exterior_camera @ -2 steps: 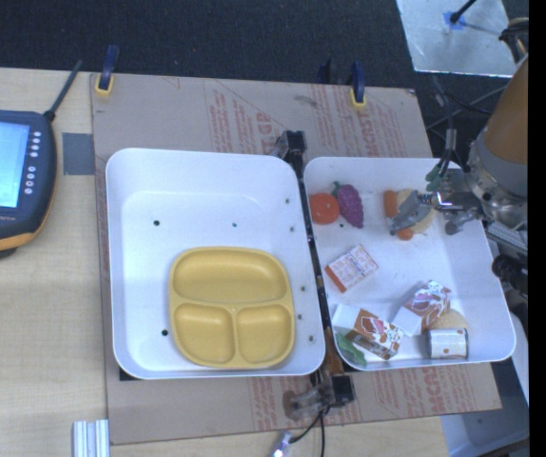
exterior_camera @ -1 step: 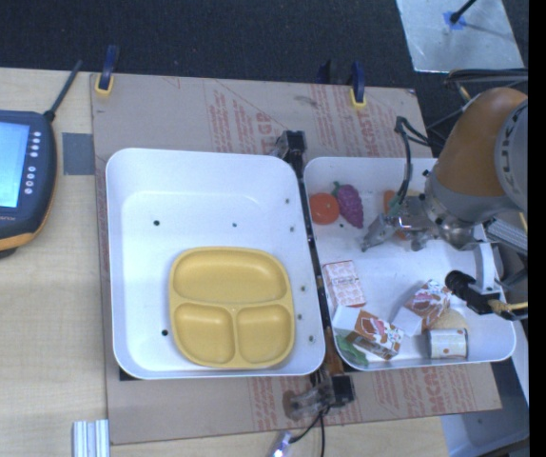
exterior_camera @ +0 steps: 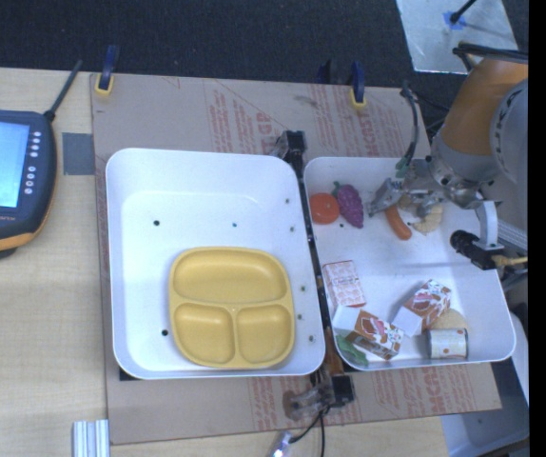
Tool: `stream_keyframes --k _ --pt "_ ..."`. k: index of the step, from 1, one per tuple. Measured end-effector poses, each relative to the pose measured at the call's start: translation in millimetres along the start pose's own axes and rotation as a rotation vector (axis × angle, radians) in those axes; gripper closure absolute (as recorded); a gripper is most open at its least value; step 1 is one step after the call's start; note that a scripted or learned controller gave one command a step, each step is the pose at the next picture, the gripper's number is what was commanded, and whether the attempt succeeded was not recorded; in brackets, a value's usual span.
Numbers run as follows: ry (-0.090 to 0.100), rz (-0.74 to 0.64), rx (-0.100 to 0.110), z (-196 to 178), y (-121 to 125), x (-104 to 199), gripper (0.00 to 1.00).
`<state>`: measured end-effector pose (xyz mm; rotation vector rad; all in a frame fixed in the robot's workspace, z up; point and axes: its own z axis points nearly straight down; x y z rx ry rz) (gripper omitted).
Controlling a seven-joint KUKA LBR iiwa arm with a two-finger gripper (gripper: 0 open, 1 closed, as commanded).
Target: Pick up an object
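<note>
Here you see the bench, and I take the right bin as the landmark for all places. The left bin stands directly beside it on its left side, and their walls almost touch along the middle. Inside the left bin, in its near half, a yellow divided tray lies flat, with one long compartment at the far side and two smaller ones at the near side.

The arm, grey with an orange band, comes over the far right corner of the right bin. Its gripper is low over the far part of this bin, just above an orange carrot-like piece. Whether the jaws are open or closed you cannot tell from this view, and I see nothing clearly between them.

Far to the left of the right bin, beyond the left bin, a handheld control pendant with a screen rests on the bench.

Now the small things inside the right bin. In the far left corner a red tomato-like ball touches a purple eggplant-like piece. Against the left wall, in the middle, lies a red and white packet. In the near part you find a small carton on a green piece, another red and white packet, and a small can lying on its side close to the near right corner.
</note>
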<state>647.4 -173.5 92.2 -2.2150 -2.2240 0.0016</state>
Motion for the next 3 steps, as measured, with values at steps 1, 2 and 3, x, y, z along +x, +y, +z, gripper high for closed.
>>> stream_keyframes --k 1,2,3 --pt "0.000 -0.003 0.002 -10 0 0 1.00" --pt "0.000 -0.001 0.012 -3 7 62 1.00" --pt "-0.001 -0.002 -0.001 -101 -30 132 1.00"
